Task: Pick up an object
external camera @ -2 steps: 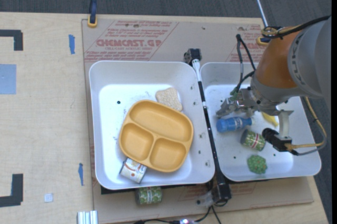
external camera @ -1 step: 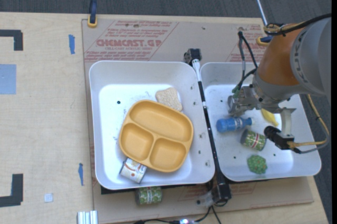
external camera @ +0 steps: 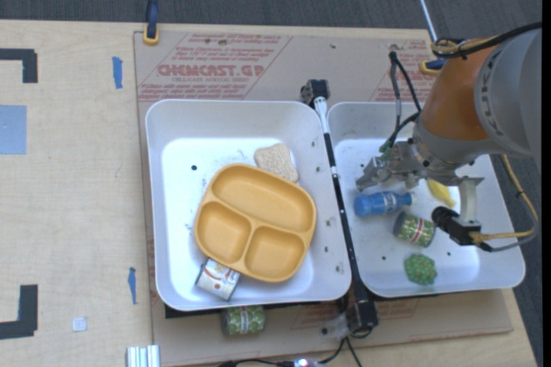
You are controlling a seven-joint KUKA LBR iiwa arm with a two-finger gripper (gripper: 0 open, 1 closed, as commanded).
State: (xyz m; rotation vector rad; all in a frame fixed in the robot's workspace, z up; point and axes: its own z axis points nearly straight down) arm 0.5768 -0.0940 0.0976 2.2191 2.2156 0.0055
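Note:
My gripper [external camera: 376,173] hangs low over the right bin [external camera: 499,270], in its upper left part. Just below it lies a blue bottle [external camera: 383,203] on its side. A green can [external camera: 414,228] lies to the bottle's lower right, and a green bumpy object [external camera: 420,269] sits nearer the bin's front. A yellow piece [external camera: 440,189] peeks out beside the wrist. I see nothing held by the gripper.
The left bin [external camera: 164,184] holds a yellow divided plate [external camera: 256,221], a pale slice of bread [external camera: 276,161] behind it and a small white-and-red can [external camera: 217,279] at its front. Another green can [external camera: 244,320] lies outside on the board, in front of the left bin.

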